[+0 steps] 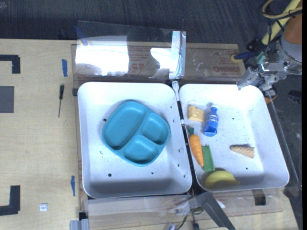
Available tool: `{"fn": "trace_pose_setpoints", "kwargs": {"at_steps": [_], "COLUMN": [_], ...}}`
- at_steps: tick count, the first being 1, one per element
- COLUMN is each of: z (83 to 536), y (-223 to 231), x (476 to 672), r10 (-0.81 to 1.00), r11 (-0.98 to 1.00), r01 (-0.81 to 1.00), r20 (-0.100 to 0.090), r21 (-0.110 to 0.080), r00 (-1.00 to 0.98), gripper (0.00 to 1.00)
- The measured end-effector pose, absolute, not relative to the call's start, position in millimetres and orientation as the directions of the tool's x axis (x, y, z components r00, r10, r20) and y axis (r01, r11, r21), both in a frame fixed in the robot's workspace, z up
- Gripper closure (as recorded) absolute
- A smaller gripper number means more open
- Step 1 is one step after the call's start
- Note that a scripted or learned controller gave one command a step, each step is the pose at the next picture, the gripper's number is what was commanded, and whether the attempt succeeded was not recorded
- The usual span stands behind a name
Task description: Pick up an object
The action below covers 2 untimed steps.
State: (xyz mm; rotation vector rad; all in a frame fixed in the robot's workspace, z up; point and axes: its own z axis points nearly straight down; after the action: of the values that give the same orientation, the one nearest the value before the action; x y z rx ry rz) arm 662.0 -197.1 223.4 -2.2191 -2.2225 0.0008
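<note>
The right bin (268,128) holds several small toys. A pale yellow block (194,112) and a blue bottle (211,121) lie near its back left. An orange carrot (195,148) rests along the left wall beside a green stick (207,157). At the front edge sits a yellow banana-like piece (220,178), and a tan wedge (242,150) lies right of centre. My gripper (256,78) hovers over the bin's back right corner, well apart from all the toys, with nothing seen in it.
The left bin (91,104) carries a blue divided plate (136,132). A clear plastic sheet (129,51) stands behind the bins. Yellow cables (280,8) loop by the arm at the top right. Wooden bench (33,128) lies to the left.
</note>
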Motion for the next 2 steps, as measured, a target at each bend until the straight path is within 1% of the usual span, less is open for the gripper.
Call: {"fn": "trace_pose_setpoints", "kwargs": {"at_steps": [1, 2], "z": [223.4, 145.9], "y": [-197.1, -115.9], "x": [662.0, 620.5], "r10": [1.000, 0.996], "r11": [0.002, 0.090], "r01": [1.000, 0.996], "r20": [0.000, 0.003], "r21": [-0.001, -0.006], "r00": [-0.002, -0.090], "gripper": [0.00, 0.00]}}
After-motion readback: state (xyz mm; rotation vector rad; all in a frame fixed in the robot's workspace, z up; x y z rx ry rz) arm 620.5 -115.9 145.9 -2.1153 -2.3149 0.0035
